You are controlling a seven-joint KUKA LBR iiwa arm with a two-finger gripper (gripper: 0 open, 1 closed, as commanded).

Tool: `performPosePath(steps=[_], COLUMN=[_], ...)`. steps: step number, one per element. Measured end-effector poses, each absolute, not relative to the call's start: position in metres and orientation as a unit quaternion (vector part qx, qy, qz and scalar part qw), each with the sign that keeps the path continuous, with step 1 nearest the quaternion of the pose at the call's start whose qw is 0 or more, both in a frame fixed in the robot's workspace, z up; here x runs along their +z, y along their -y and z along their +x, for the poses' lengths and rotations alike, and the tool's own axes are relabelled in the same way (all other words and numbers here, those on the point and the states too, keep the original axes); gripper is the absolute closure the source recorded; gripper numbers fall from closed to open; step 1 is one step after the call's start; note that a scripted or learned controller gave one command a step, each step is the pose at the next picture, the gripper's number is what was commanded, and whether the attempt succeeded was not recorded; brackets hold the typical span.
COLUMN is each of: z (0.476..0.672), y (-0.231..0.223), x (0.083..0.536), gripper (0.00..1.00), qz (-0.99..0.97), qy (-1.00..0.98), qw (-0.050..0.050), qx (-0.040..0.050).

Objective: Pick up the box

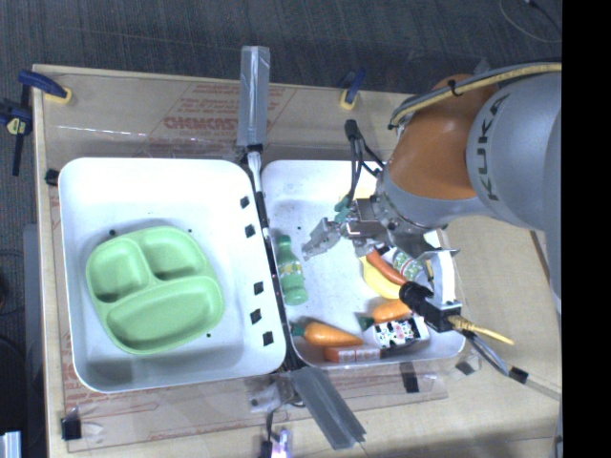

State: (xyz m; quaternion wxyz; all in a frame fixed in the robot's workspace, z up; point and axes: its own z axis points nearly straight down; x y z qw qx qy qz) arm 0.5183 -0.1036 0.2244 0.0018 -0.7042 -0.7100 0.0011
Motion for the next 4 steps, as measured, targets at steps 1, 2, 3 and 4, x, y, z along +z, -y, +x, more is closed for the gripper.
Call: performPosePath(steps=[1,2,3,4], z=[0.544,0.600,0.601,0.547], y=[0.144,0.170,0.169,0.210], x=[0.112,0.092,0.102,0.091], gripper=[0.00,0.00,1.00,1.00], qz=[-0.658,-0.698,-0.697,-0.630], qy=[0.753,0.716,0.717,0.776], qw=[-0.010,0.001,0.001,0.002], qx=[-0.0055,0.0009,0.0007,0.0005])
